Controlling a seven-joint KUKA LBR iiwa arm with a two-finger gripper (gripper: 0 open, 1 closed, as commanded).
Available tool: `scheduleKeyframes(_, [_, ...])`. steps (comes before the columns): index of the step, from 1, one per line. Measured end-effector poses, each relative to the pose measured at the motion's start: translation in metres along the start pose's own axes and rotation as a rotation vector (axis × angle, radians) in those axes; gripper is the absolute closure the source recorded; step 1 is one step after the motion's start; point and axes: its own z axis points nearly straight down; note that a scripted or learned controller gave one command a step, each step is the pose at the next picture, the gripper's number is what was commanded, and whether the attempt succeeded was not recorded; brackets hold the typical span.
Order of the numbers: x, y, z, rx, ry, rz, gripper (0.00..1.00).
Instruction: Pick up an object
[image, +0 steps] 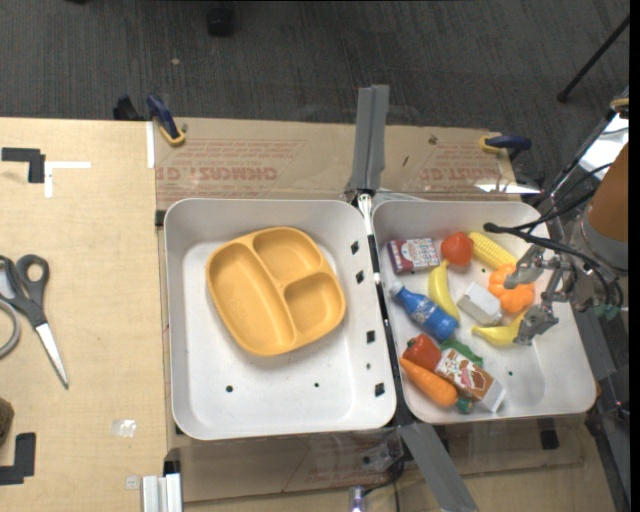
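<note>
The tabletop (80, 300) is light wood, with a strip of brown cardboard (260, 170) behind the bins; there's mirrored print on it but I can't read it properly. Two white bins sit side by side. The left bin (190, 400) has just a yellow divided plate (275, 288) lying flat in it. The right bin (560, 390) is where all the toy food is, packed pretty close: a small dark red carton (413, 254) near the back, a blue bottle (423, 311), a banana (443, 290), a tomato (457, 248), a corn cob (493, 249), a second banana (498, 333), a white block (478, 303), a red pepper (422, 350), a carrot (430, 385) and a red and green snack packet (468, 378) at the front. Labels are too small to read.

The hand (535, 295) comes in from the right, low over the bin's right half, just beside an orange fruit (514, 297). Can't tell if its fingers are open or closed. Scissors (35, 310) lie off to the far left.
</note>
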Motion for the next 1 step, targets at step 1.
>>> scheduleKeyframes(1, [0.0052, -0.0174, 0.0647, 0.0, -0.001, 0.065, 0.0])
